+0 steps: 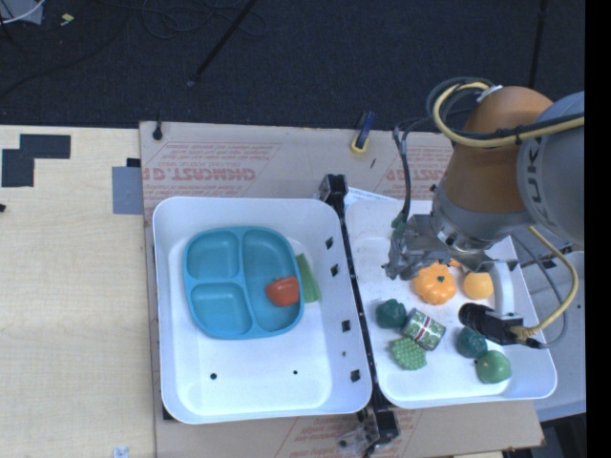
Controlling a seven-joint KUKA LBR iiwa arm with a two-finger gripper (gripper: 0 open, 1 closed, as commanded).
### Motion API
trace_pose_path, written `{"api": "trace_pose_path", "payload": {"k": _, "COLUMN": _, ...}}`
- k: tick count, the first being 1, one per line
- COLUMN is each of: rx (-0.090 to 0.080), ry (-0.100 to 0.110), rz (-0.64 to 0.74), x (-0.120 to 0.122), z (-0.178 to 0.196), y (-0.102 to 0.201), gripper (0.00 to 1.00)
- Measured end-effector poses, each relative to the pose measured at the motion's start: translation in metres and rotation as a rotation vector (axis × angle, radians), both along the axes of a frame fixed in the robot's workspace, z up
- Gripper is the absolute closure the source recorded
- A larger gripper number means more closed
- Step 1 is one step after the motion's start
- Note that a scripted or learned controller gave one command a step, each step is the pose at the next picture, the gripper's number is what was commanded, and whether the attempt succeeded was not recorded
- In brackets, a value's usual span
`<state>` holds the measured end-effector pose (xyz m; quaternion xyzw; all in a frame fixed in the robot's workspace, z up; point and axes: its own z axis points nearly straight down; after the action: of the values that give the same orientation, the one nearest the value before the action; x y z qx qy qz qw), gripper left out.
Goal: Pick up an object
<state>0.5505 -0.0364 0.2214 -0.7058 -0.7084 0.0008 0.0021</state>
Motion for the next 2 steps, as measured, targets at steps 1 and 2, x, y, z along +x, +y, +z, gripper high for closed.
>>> {"api": "trace_pose_path", "payload": {"k": 1, "rx": 0.0, "ry": 0.0, "rz": 0.001, "x": 0.007, "z": -0.006, "y": 0.059, "gripper": 1.0}}
{"api": "trace_pose_path", "payload": {"k": 2, "rx": -0.001, "ry": -0.002, "rz": 0.0, "x": 0.005, "z": 0.009, "y": 0.088, "gripper": 1.0}}
